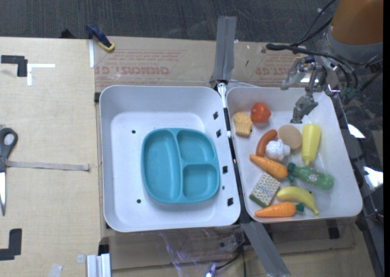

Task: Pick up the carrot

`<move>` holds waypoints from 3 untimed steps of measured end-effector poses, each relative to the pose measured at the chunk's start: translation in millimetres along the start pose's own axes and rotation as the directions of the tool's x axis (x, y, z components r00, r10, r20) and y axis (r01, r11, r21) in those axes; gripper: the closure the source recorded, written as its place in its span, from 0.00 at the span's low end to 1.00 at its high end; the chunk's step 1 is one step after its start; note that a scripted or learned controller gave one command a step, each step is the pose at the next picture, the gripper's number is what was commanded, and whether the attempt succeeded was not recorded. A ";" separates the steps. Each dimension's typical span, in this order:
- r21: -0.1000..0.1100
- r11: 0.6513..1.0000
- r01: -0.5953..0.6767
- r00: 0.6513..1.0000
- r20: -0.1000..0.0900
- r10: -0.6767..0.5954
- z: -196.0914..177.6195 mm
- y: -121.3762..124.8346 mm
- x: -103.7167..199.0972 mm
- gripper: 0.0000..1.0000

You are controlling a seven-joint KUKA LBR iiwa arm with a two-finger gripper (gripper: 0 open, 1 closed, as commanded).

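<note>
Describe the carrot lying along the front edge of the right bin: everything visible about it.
The carrot is a smooth orange toy, plastic by its look, with a small green stub at its right end. It lies flat, tip pointing left, along the front wall of the right bin. The banana touches its stub end and the speckled sponge-like block sits just behind it. The end effector hovers at the bin's far side, well apart.

Grey two-finger gripper (303, 110) hangs over right shallow white bin (348, 175)'s far edge, nothing between fingers; red plastic tomato (261, 112) just left of it, yellow corn-like piece (311, 142) right below, orange toy carrots (269, 166) and (278, 210) farther below-left, teal three-section plate (181, 165) well left in the other bin.
</note>
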State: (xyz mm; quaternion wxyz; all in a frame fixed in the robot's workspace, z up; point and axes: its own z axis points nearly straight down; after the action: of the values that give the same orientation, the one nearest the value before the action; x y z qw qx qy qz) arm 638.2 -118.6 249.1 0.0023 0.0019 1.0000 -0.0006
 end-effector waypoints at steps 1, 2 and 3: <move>-0.001 0.992 0.130 0.992 -0.001 -0.130 128.3 20.3 57.8 0.00; -0.001 0.986 -0.169 0.986 0.010 0.169 150.8 18.7 131.8 0.00; -0.002 0.930 -0.368 0.930 0.003 0.368 151.8 24.5 99.2 0.00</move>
State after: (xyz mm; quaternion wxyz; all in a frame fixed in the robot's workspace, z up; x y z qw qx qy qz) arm 539.7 -93.9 96.8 0.0040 0.1891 0.9820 0.0004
